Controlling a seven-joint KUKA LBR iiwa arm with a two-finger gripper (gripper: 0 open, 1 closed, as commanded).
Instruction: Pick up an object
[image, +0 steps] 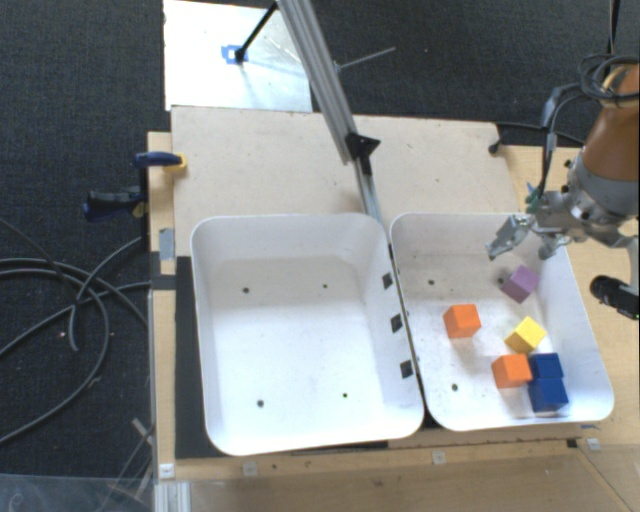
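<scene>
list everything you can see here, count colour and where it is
bins: 2, white, side by side on the bench; left bin, right bin
orange blocks: 2, in the right bin; one near its middle, one nearer the front
yellow block: 1, right bin, between the orange blocks
purple block: 1, right bin, far right part, just below the gripper
blue blocks: 2, touching, front right corner of the right bin
clamp: 1, blue with an orange tip, left edge of the bench
cables: several, black, on the floor at left
arm: 1, grey with an orange band, at right
gripper: 1, over the right bin's far side
</scene>
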